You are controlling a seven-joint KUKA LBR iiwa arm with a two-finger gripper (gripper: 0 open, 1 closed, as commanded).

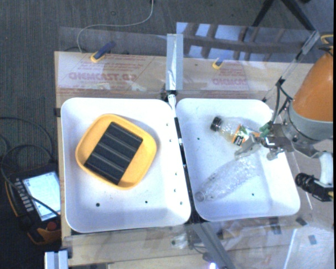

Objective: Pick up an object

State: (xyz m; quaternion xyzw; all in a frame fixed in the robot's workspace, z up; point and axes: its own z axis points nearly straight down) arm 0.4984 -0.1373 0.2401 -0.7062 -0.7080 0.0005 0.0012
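1. The wooden surface (129,74) carries two shallow white bins, the left bin (78,206) and the right bin (280,198), touching side by side; dark carpet and cables surround it.
2. The grey arm with its orange band (319,91) is cut off at the right edge.
3. One yellow rounded tray with a black ribbed insert (116,151) lies in the left bin.
4. Two clear plastic bottles lie in the right bin: a crumpled, hard-to-see one (227,179) near, and a black-capped one (228,129) farther.
5. The gripper (256,144) hangs over the right bin beside the capped bottle, fingers spread, pinching nothing.
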